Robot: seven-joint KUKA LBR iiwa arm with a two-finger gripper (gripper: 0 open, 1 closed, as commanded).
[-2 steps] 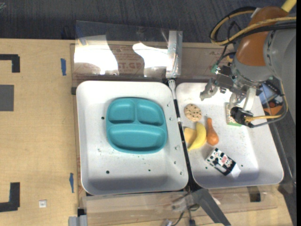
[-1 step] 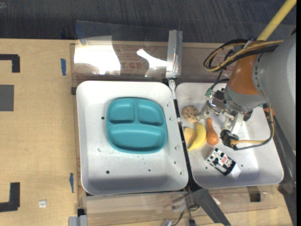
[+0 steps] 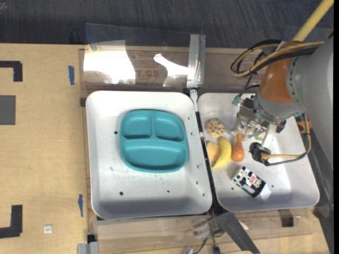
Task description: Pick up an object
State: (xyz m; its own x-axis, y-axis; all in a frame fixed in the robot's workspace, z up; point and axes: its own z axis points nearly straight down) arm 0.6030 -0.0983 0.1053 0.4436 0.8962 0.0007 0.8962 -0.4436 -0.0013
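Observation:
The right bin (image 3: 288,187) holds a round tan cookie (image 3: 214,127), a yellow banana (image 3: 221,152), a small orange carrot-like piece (image 3: 238,149) and a black-and-white packet (image 3: 249,181). My gripper (image 3: 247,128) hangs low over the upper middle of this bin. It sits just above the top end of the orange piece and to the right of the cookie. The wrist body hides the gripper's tips, so contact with the orange piece cannot be judged.
In the left bin (image 3: 100,189) lies a teal divided plate (image 3: 154,140). The grey arm with its orange band (image 3: 275,83) and looping cables (image 3: 275,155) covers the right bin's upper right. A ridge (image 3: 204,157) divides the two bins.

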